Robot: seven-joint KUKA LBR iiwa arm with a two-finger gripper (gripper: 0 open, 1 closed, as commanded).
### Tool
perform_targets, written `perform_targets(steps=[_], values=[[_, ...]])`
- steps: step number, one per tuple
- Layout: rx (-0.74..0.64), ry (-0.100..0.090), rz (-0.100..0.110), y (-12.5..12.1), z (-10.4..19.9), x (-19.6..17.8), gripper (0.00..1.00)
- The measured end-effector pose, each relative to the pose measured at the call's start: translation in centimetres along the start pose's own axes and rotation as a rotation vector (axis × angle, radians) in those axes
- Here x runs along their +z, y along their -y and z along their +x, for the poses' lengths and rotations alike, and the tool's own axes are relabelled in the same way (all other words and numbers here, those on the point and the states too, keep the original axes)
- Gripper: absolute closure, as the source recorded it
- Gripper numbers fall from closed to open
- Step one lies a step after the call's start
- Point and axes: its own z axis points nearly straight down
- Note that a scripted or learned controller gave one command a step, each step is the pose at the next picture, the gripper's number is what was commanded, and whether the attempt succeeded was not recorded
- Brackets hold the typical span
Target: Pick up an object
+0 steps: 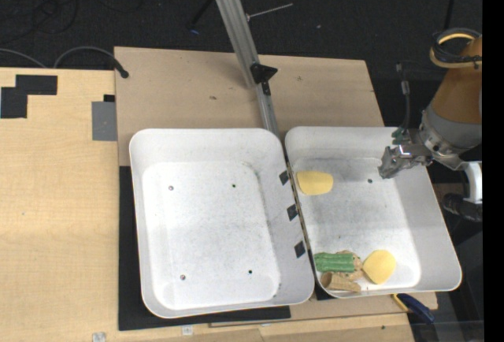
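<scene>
Right bin (417,214) holds two yellow pieces (315,183), one green piece (335,262) (tool (391,162) state: cannot tell).

We had a single fixed camera mounted above the desk (315,84), looking down at a slant so that the far edge of the desk sat high in the frame and the near edge low. It stood far enough back to take in both white bins whole, the left bin (150,151) and the right bin (441,254) side by side, with dark floor beyond. The arm (457,104) entered from the right side of the frame, its tool (391,161) over the right bin's far corner.
</scene>
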Motion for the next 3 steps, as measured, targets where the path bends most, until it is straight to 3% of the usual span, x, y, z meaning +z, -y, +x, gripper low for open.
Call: perform_targets(steps=[2, 3], values=[[0.0, 0.0, 0.0, 0.6, -0.8, -10.4, 1.0], [-0.003, -0.003, 0.007, 0.7, 4.0, -9.2, 1.0]])
